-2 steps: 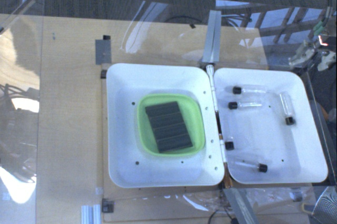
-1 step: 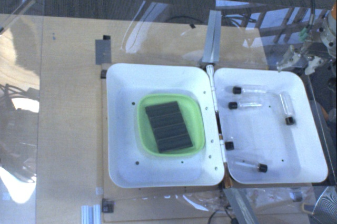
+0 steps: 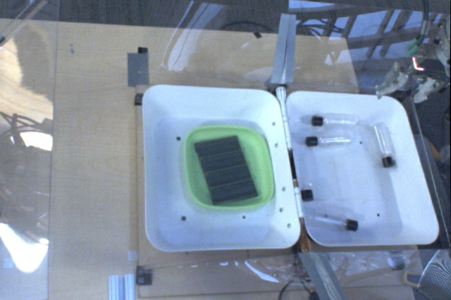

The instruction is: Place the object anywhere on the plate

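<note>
A green square plate point(image 3: 193, 179) sits in the middle of the left white bin point(image 3: 158, 151). A dark grey ridged rectangular block point(image 3: 225, 170) lies flat on the plate, turned slightly askew. Several clear tubes with black caps lie in the right bin point(image 3: 416, 221): one point(image 3: 332, 121) and another point(image 3: 328, 141) near its back left, one point(image 3: 384, 144) at its right, one point(image 3: 335, 222) near the front. My gripper point(image 3: 416, 77) is at the view's far right edge, beyond the right bin's back corner, away from the plate and tubes.
A loose black cap point(image 3: 306, 194) lies by the right bin's left wall. A grey metal post point(image 3: 284, 55) stands behind the seam between the bins. Clear panels and cables surround the wooden bench point(image 3: 84, 151).
</note>
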You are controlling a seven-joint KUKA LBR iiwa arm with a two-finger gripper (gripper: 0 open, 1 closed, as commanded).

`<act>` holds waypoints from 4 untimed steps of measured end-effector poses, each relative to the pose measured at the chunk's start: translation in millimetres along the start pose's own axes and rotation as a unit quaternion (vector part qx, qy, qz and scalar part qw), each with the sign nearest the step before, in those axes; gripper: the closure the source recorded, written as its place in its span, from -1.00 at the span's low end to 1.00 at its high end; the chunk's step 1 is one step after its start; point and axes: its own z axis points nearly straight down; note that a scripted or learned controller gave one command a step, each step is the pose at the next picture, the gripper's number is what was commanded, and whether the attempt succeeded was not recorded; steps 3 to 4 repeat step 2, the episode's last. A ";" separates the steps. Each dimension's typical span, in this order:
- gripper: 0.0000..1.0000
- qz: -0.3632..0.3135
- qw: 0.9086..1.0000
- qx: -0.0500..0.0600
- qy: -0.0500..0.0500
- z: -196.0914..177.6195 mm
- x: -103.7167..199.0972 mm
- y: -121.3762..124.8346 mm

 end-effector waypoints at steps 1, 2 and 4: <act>-1.00 0.003 1.000 -0.001 -0.001 10.2 3.8 17.2; -1.00 0.001 1.000 -0.002 -0.001 12.1 6.6 35.5; -1.00 0.001 1.000 -0.002 -0.001 12.1 6.6 35.5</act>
